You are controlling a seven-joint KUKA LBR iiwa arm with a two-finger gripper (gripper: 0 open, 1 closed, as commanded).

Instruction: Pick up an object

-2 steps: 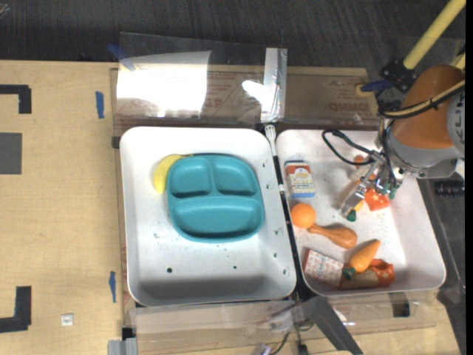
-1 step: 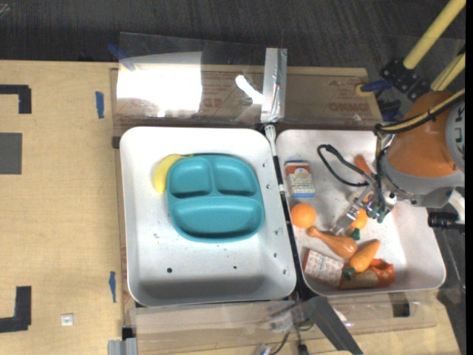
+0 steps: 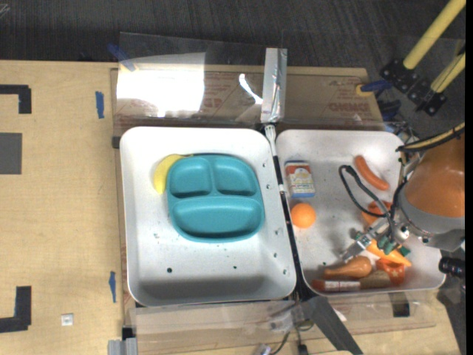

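Observation:
My gripper (image 3: 372,240) is low in the right bin (image 3: 325,148), near its front right corner, over a cluster of toy food. Just below it lies an orange carrot-like piece (image 3: 349,268), with orange and red pieces (image 3: 394,258) to its right. A brown sausage-like piece (image 3: 347,284) lies along the front wall. An orange ball (image 3: 302,216) sits to the left of the gripper, apart from it. A small red, white and blue box (image 3: 299,180) lies behind the ball. A red-orange sausage (image 3: 369,173) rests at the back right.
The left bin (image 3: 140,220) holds a teal divided plate (image 3: 215,197) with a yellow object (image 3: 163,170) partly hidden behind its left edge. A black cable (image 3: 355,187) loops over the right bin. The arm's orange band (image 3: 443,183) covers the bin's right side.

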